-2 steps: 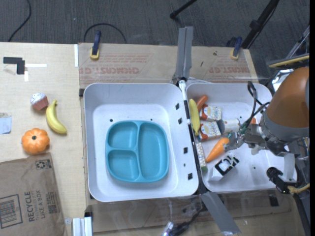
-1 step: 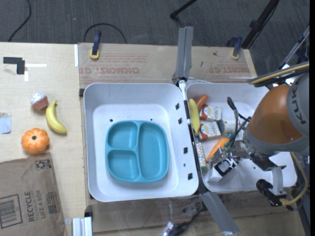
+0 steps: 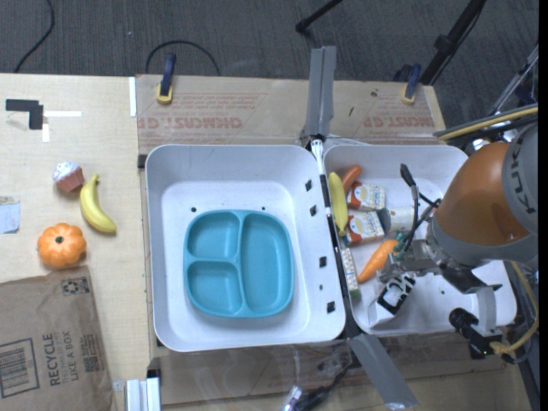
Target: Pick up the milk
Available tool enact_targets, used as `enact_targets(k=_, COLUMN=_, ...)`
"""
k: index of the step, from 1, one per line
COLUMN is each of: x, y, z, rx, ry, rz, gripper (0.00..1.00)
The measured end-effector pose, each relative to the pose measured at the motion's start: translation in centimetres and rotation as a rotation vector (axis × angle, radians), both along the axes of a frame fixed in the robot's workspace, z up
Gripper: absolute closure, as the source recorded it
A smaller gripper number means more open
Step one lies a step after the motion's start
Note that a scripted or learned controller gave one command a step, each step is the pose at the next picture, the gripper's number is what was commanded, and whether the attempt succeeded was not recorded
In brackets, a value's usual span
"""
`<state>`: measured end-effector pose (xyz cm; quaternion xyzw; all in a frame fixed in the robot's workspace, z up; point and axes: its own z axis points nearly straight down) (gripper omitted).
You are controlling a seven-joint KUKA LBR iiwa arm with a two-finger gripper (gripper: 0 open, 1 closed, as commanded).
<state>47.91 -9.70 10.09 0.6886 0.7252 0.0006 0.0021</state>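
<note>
In the right bin point(image 3: 428, 322), two small white cartons with orange labels lie by the left wall, one point(image 3: 370, 197) farther back and one point(image 3: 368, 226) just in front of it. I cannot tell which of them is the milk. My gripper point(image 3: 396, 293) hangs low over the bin floor, in front of the cartons and just right of a carrot point(image 3: 375, 261). It touches neither carton. The grey and orange arm point(image 3: 479, 208) covers the bin's right half.
A yellow banana point(image 3: 337, 202) lies along the right bin's left wall, with a red-orange item point(image 3: 351, 176) behind the cartons. The left bin point(image 3: 163, 229) holds a blue divided plate point(image 3: 240, 264). A banana point(image 3: 96, 205), pumpkin point(image 3: 62, 245) and cupcake point(image 3: 68, 176) sit on the bench at the left.
</note>
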Motion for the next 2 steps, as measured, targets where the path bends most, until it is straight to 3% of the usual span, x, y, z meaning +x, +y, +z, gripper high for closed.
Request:
enact_targets(k=1, x=-0.14, y=5.43, z=8.96, rx=0.001, ry=0.006, rz=-0.003, gripper=1.0)
enact_targets(k=2, x=-0.07, y=5.32, z=9.78, rx=-0.001, ry=0.008, rz=-0.003, gripper=1.0)
